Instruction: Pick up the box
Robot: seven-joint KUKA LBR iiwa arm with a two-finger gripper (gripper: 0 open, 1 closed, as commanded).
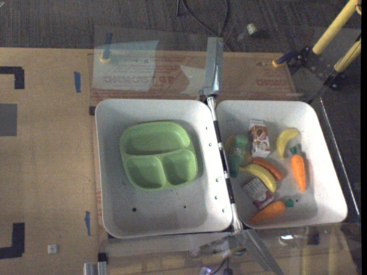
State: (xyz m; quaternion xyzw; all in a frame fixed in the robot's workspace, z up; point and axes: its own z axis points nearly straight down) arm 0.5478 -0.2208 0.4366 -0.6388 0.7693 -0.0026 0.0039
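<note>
Where the box is lying: a small carton (259, 137) is resting in the right bin (324, 132), in its upper middle, tilted a little, well apart from the walls.
Box look: white and red faces are showing, with a dark picture on the upper face; the print is too small to read.
Second box: a darker red and white box (258, 192) is lying lower in the same bin; which of the two is meant cannot be told.
Gripper: how far open it is, or what it is holding or touching, cannot be told.
Close neighbours: a yellow banana (288, 141) is lying just beside the carton on its right; a dark green toy (235, 153) is sitting on its left by the bin wall.
Between the boxes: a second banana (261, 176) and a reddish-orange piece (269, 167) are lying pressed together.
Carrots: one carrot (298, 172) is pointing down the right side; another carrot (268, 211) is lying just below the darker box.
Left bin (109, 159): it is holding a green divided tray (159, 154), apart from the walls.
Bench (46, 171): brown board is carrying both bins, with blue tape marks (77, 82).
</note>
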